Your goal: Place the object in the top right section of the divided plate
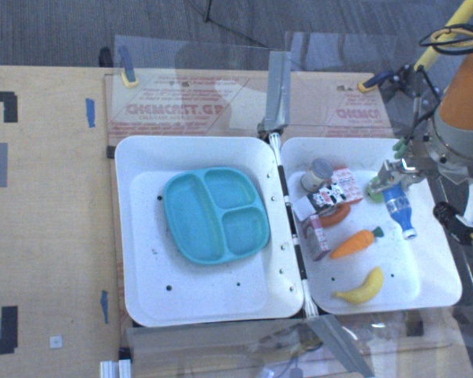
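Left bin (142, 290): shallow white plastic tray holding one turquoise divided plate (216, 215), three sections, lying flat near the bin's middle and a little toward its far edge. All three sections bare.

Right bin (437, 286): shallow white plastic tray, contents as follows.
- Yellow toy banana (361, 287), near the front edge, curved.
- Orange toy carrot with green top (355, 242), mid-bin, just behind the banana, apart from it.
- Clear plastic bottle with blue label (399, 209), lying tilted toward the right edge; label text too small to read.
- Small white carton with red and black print (337, 187), toward the far left corner; print not legible.
- Grey-lidded round tin (318, 173), just beside the carton on the far side.
- Dark red wrapped bar (315, 237), along the left wall; wording not legible.
- Reddish-orange sausage-shaped item (335, 214), between carton and carrot.

Gripper (390, 178): grey metal, at the end of the orange-banded arm, over the right bin's far right part, just behind the bottle. Something pale green shows at its tip; whether the jaws are open or closed, and whether they grip it, cannot be told.

Bench behind the bins: clear panel with faint red lettering, apparently "CHEMCAST GP" (177, 110).
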